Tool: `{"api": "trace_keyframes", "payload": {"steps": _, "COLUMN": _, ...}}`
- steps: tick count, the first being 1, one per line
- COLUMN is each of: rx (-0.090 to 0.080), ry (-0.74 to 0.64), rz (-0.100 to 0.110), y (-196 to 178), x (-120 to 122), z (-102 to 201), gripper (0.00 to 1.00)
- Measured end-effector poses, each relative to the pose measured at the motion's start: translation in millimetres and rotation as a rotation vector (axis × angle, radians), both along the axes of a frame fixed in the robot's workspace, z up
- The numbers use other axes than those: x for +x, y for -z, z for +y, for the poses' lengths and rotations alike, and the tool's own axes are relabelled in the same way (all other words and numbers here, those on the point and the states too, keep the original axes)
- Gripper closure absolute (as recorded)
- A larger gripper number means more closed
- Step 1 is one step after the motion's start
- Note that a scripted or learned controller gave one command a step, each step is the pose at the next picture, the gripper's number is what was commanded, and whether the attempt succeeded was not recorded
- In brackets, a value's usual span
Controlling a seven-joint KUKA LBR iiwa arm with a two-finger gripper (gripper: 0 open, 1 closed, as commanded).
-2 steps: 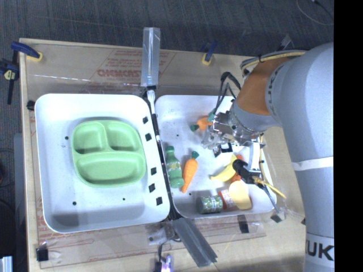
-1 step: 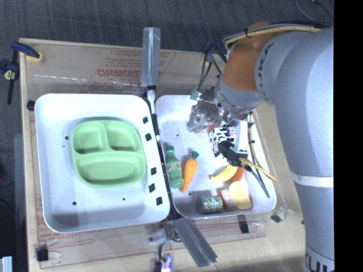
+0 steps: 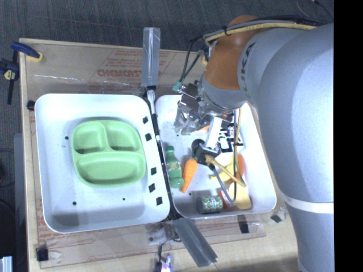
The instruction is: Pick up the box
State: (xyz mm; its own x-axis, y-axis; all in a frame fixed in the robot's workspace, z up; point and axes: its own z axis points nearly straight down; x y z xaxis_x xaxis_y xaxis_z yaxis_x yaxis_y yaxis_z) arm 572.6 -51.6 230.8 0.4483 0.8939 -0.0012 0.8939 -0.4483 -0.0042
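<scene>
You had the gripper (image 3: 187, 123) low in the right bin (image 3: 266, 180), near its back left corner, over bare white floor. From this slanted view you could not tell whether the jaws were parted or clenched, and nothing showed held in them. The box (image 3: 226, 137), white with dark print and an orange edge, lay just to the right of the gripper and was partly hidden under the wrist. In front of it sat a carrot (image 3: 189, 173), beside a green bottle (image 3: 173, 166) along the bin's left wall, with a can (image 3: 212, 203) at the front. The left bin (image 3: 51, 109) held a green plate (image 3: 108, 152).

By my reading, you were at the approach, with the grasp not yet made. The next move called for shifting the jaws right, over the box, squaring them across its shorter side and coming down clear of the carrot. With so much of the box hidden, its lie was hard to judge.
</scene>
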Motion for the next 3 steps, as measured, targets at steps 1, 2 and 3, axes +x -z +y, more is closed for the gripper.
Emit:
{"api": "trace_keyframes", "payload": {"steps": 1, "rx": 0.0, "ry": 0.141, "rz": 0.003, "y": -26.6, "x": -44.1, "z": 46.8, "gripper": 1.0}}
{"api": "trace_keyframes", "payload": {"steps": 2, "rx": -0.002, "ry": 0.229, "rz": 0.004, "y": -12.1, "x": -78.2, "z": 81.7, "gripper": 1.0}}
{"api": "trace_keyframes", "payload": {"steps": 3, "rx": -0.002, "ry": 0.426, "rz": 0.006, "y": 3.6, "x": -87.0, "z": 141.7, "gripper": 1.0}}
